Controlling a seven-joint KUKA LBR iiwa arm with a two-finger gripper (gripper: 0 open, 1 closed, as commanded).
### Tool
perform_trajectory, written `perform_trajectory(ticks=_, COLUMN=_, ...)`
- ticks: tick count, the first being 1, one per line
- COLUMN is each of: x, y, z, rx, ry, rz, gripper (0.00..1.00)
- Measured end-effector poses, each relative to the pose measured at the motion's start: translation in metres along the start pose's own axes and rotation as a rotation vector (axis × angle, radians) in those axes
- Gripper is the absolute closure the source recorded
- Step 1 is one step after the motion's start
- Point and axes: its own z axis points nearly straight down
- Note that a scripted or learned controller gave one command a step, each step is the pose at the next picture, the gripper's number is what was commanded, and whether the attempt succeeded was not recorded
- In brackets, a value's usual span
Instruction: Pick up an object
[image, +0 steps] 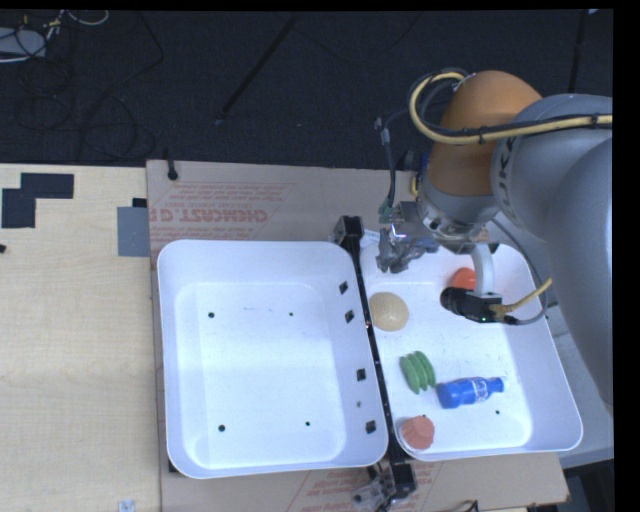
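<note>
Two bins (180, 290) sit on the desk (60, 330). Just below the fingers (392, 262) lie one tan ball (389, 311), one green piece (418, 370), one blue bottle (468, 391) and one orange disc (417, 432). A second orange thing (462, 277) is half hidden by the wrist. Whether the fingers are apart, I cannot tell.

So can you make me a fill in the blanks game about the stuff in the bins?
1. The blue bottle lies in the ____ bin.
2. The green toy lies between the bottle and the ____ ball.
3. The arm's band is coloured ____.
4. The round reddish thing sits in the right bin's ____ corner, next to the divider.

Missing words: right; tan; orange; near-left
</note>
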Motion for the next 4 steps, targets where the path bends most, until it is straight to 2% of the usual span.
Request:
perform_trajectory(ticks=1, x=-0.005, y=-0.003, z=0.007, rx=0.011, ry=-0.002, rz=0.006, gripper=0.0)
perform_trajectory(ticks=2, x=-0.08, y=-0.004, z=0.106, rx=0.008, ry=0.001, rz=0.015, gripper=0.0)
perform_trajectory(ticks=3, x=-0.079, y=-0.078, z=0.107, rx=0.018, ry=0.0, rz=0.011, gripper=0.0)
perform_trajectory(ticks=4, x=-0.092, y=-0.093, z=0.086, rx=0.012, ry=-0.002, rz=0.01, gripper=0.0)
